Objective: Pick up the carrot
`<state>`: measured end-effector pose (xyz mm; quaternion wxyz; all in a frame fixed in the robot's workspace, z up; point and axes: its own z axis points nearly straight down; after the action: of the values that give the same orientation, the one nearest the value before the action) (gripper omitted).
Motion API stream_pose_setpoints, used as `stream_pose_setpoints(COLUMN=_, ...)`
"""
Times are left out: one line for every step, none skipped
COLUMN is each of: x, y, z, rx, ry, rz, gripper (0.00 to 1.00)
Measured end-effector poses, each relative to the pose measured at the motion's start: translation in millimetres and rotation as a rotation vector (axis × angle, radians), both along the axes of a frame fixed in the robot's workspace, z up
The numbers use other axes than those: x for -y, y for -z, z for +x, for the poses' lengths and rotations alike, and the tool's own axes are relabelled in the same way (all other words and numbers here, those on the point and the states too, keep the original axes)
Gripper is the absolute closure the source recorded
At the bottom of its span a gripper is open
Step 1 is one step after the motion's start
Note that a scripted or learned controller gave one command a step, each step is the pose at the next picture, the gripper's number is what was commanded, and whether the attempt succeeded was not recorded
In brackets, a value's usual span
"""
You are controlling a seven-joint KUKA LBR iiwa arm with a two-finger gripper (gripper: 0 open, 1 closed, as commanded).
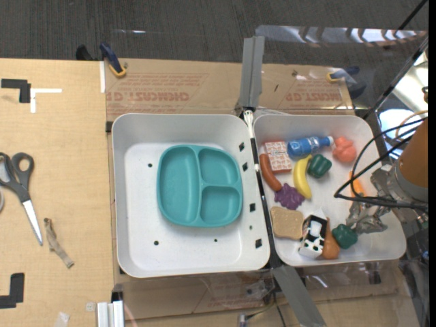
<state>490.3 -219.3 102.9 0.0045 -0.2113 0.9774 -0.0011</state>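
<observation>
Over in the right bin (388,245), at its near right corner, the carrot (332,248) is lying. I am judging it to be the carrot because it is orange with a green top (345,236). A small orange thing (355,184) is also showing farther back by the right wall, but wires are hiding part of it and I cannot tell what it is.

The claw (361,218) is hanging just beside the carrot, a little to the right and a little farther away. So the carrot is lying to the near left of the claw. The green top is pointing toward the claw, and the orange end is pointing to the near left. That is the carrot's long way, as well as I can see, since it is looking short from up here.

A black and white cow toy (313,237) is sitting right up against the carrot on its left, with a slice of bread (287,222) beyond it. I am thinking that crowding could get in the way of a grab.

I cannot tell if the claw is spread or pressed together. I am not seeing it pinching anything, and I cannot tell if it is touching the green top.
</observation>
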Motion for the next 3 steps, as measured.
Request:
stream_pose_setpoints(x=-0.3, y=0.1, z=-0.1, rx=-0.001, ry=0.0, rz=0.001, gripper=0.0)
stream_pose_setpoints(x=-29.3, y=10.8, z=5.5, rx=-0.007, ry=0.008, rz=0.002, gripper=0.0)
stream_pose_setpoints(x=-30.7, y=1.5, z=7.5, rx=-0.003, ry=0.004, rz=0.002, gripper=1.0)
